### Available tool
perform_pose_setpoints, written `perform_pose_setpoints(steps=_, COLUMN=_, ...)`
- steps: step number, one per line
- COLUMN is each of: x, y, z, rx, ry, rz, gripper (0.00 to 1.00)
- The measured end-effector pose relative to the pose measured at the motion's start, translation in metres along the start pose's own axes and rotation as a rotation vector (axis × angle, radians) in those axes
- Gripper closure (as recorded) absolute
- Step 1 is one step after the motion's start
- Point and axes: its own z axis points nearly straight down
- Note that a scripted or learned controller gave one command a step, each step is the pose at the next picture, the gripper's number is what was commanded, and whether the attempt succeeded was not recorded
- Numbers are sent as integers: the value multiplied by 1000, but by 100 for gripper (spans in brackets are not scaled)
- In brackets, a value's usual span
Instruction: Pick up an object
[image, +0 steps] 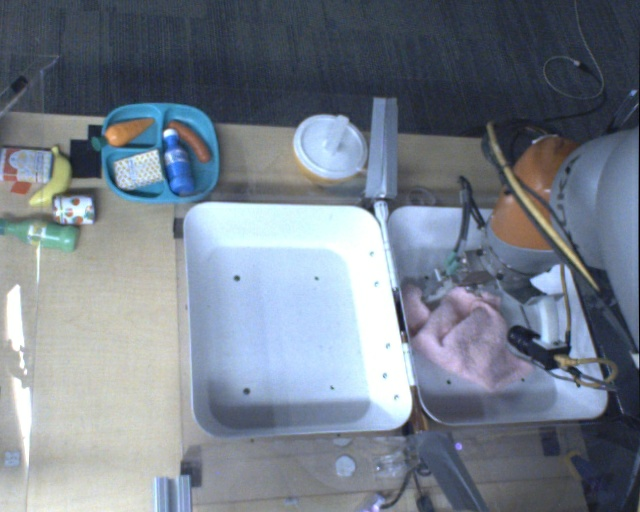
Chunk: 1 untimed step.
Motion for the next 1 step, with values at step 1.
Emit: perform_pose_setpoints(steps=1, x=41, y=-24, z=-96, rx=9, ry=3, rz=100, gripper=0)
